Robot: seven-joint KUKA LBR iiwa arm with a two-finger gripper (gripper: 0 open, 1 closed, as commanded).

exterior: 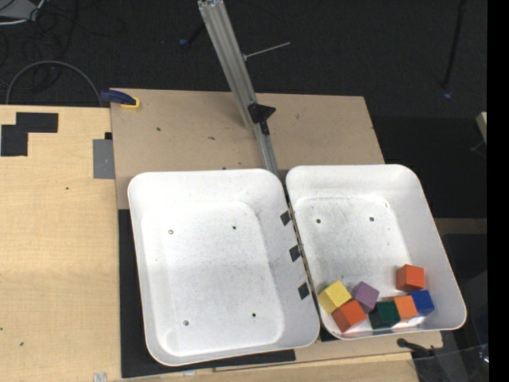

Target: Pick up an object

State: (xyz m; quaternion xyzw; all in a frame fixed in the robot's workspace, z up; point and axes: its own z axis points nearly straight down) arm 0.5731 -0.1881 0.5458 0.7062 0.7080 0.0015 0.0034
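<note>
Two white bins sit side by side on a worktop (238, 126). Coloured blocks (374, 297) cluster in the right bin's (350, 189) near corner, touching each other. The left bin (199, 189) adjoins it.

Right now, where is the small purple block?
The small purple block lies in the right white bin, near its front edge, between the yellow block and the green block.

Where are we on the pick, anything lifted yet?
Nothing looks done yet: all the blocks sit loose in the near corner of the right bin: yellow block, purple block, two red blocks, green block, orange block and blue block. Nothing is in hand. The whole pick is left: reach in, close on one block, lift it.
</note>
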